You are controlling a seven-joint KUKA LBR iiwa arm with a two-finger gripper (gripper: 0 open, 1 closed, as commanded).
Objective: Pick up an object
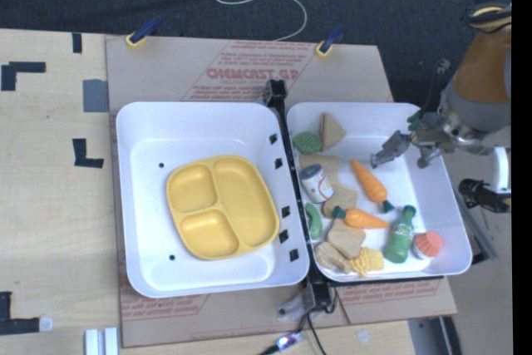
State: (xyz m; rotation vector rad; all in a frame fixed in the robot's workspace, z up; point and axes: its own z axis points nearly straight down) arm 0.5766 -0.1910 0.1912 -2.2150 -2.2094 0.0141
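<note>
The grey arm with the orange band reaches in from the right, and its two-finger gripper (409,150) hangs over the right white plastic bin (432,216), near the far right side. Its two fingers are spread apart, with nothing between them.

Under it lies a pile of toy food. The closest piece is a long orange toy carrot (369,181), just down and left of the fingers. A second orange carrot with a green top (362,219) lies below that one, and a small green toy bottle (400,237) stands close by.

I think the first carrot is the best pick. It lies a bit apart from the others. The gripper should turn so its fingers close across the thin part, then go straight down.

The yellow plastic plate with three sections (221,206) sits in the left white bin (141,179).
</note>
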